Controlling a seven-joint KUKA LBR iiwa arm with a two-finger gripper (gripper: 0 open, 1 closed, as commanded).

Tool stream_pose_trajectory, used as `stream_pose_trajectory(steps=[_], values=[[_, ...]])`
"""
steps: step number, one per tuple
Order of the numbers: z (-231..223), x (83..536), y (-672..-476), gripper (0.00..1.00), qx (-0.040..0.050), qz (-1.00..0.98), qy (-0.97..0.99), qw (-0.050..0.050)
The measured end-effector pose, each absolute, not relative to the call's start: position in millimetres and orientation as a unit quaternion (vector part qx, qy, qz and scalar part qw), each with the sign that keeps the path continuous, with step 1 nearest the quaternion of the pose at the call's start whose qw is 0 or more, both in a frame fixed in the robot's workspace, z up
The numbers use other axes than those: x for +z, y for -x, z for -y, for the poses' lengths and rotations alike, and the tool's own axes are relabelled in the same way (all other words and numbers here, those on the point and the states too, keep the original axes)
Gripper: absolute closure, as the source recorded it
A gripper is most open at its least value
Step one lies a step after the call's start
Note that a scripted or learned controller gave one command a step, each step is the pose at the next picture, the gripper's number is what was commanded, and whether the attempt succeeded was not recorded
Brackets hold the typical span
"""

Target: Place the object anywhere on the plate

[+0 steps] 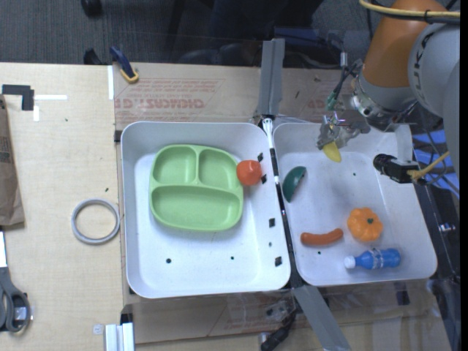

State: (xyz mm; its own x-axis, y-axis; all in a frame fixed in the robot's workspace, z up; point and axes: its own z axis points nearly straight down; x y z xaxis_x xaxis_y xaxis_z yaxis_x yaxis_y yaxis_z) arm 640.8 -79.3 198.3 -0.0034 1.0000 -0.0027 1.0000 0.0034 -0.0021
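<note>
The gripper [333,139] hangs over the far part of the right bin [409,269], its fingers closed on a small yellow object [333,152] that pokes out below the fingertips, clear of the bin floor. The yellow piece looks short and tapered, its long axis running roughly down from the fingers with a slight tilt; its exact shape is too small to tell. The green divided plate [196,189] lies in the left bin [197,273], well apart to the view's left and a little nearer the camera, across the wall between the bins. An orange-red ball [248,171] touches the plate's right edge, right on the way in, so the carry should aim further left over the compartments
</note>
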Motion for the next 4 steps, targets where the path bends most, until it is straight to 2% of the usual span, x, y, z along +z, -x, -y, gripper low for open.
stream_pose_trajectory(steps=[1, 2, 3, 4], values=[[20, 191, -598.8, 1.0, -0.0014, -0.708, -0.707, -0.001], [-54, 191, -572.5, 1.0, -0.002, -0.707, -0.707, -0.001], [-157, 133, -620.6, 1.0, -0.0017, -0.707, -0.707, -0.001], [-104, 251, -609.1, 1.0, -0.0016, -0.706, -0.708, 0.0]])
